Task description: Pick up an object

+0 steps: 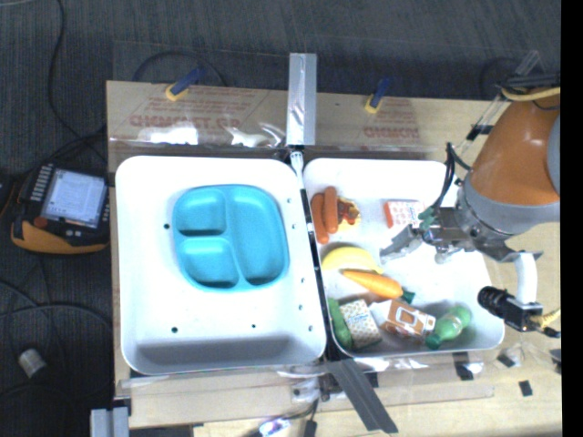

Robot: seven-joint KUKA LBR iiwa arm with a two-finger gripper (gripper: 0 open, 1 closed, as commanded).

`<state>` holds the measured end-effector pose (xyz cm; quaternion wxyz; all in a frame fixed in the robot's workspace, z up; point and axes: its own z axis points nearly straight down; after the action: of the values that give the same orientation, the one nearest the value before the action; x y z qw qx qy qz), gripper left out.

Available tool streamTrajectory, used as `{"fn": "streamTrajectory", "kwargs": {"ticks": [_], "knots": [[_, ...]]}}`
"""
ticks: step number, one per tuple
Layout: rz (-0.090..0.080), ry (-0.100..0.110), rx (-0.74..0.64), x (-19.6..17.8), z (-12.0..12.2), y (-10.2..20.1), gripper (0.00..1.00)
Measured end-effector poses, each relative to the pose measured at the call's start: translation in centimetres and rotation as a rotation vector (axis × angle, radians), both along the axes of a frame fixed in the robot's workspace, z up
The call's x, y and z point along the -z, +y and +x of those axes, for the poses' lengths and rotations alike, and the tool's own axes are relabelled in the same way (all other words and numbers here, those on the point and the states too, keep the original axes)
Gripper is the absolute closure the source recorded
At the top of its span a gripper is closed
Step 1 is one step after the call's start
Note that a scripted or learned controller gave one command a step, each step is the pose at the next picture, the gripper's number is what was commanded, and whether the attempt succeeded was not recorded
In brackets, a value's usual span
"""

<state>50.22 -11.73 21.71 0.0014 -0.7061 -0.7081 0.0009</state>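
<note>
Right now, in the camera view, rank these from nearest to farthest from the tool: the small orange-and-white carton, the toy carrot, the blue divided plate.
1. Small orange-and-white carton, right bin, just up and left of the tool.
2. Orange toy carrot, right bin, below-left of the tool.
3. Blue divided plastic plate, in the left bin, far across.

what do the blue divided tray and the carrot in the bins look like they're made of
The blue divided tray looks like moulded plastic, matte to slightly glossy: uniform colour, rounded compartment edges. The carrot in the right bin is probably a plastic toy: smooth, evenly orange, with a soft highlight and a green stub. Real produce cannot be ruled out from this view.
</note>
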Motion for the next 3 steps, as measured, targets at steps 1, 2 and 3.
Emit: {"fn": "streamTrajectory", "kwargs": {"ticks": [1, 2, 3], "knots": [[-0.001, -0.009, 0.076, 10.48, -1.64, 0.18, 0.00], [-0.001, -0.006, 0.077, 9.67, -1.69, 0.14, 1.00], [-0.001, -0.006, 0.078, 9.67, -1.70, 0.13, 0.00]]}}
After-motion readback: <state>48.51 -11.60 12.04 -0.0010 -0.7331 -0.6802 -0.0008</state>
